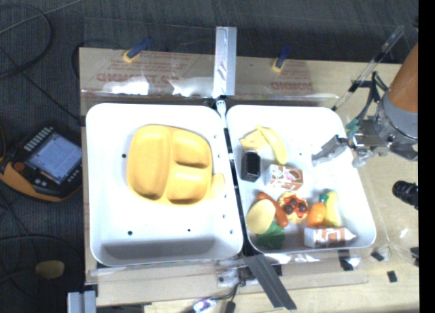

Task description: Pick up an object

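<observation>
The right bin (pixel 353 189) holds several small items. A yellow banana (pixel 270 142) lies at the back, with a black block (pixel 251 165) beside it. A white and red packet (pixel 286 177) sits in the middle. Toward the front lie a pale round fruit (pixel 259 216), a green piece (pixel 272 235), red berries (pixel 293 205), an orange fruit (pixel 317 214) and a white and orange carton (pixel 328 237). My gripper (pixel 342 152) hangs over the bin's right rear part, to the right of the packet. It is open, with nothing between its fingers.
The left bin (pixel 102 189) holds a yellow divided plate (pixel 170 163). A metal post (pixel 225 60) stands behind the seam between the bins. A handheld pendant (pixel 47 161) lies on the floor at left. Clamps and brackets line the bench's front edge (pixel 272 284).
</observation>
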You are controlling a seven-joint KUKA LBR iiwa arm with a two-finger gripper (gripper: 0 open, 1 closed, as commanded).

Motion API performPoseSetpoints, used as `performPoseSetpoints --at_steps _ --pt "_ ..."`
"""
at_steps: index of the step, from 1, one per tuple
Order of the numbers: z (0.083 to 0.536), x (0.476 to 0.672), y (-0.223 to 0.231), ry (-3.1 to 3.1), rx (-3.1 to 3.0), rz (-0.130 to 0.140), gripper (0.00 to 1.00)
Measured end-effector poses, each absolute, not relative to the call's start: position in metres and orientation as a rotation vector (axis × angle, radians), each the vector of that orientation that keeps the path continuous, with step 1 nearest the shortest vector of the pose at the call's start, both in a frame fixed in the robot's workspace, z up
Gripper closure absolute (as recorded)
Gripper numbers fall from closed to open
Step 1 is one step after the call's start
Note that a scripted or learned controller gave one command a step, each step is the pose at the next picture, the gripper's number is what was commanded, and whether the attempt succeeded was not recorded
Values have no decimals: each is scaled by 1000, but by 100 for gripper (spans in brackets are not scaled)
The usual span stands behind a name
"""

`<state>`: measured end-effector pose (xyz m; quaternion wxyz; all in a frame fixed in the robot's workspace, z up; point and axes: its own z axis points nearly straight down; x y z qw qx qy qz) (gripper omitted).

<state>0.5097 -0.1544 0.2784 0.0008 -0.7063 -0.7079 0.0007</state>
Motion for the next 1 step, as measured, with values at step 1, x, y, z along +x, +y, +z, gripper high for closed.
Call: performPoseSetpoints --at_steps 1 --pt "130 547 -137 -2338 -2104 -7 0"
